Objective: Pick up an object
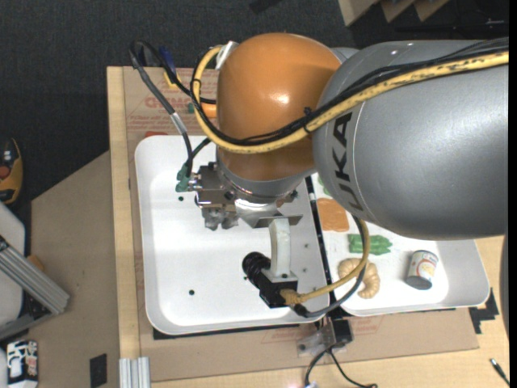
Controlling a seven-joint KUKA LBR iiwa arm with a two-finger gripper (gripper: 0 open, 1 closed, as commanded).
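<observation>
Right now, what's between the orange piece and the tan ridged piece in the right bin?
In the camera view, a green leafy toy lies between the orange piece above and the tan ridged piece below, partly hidden by the arm's yellow cable.

Two shallow white bins: left bin [161, 241]; right bin [460, 285]; one grey arm [420, 136] w/ one orange band [271, 103]; in right bin four loose things visible: one orange flat piece [333, 214]; one green item [373, 245]; one tan curled piece [365, 280]; one small can [421, 268]; more may sit hidden under arm; one cardboard sheet [121, 120] under bins.
</observation>
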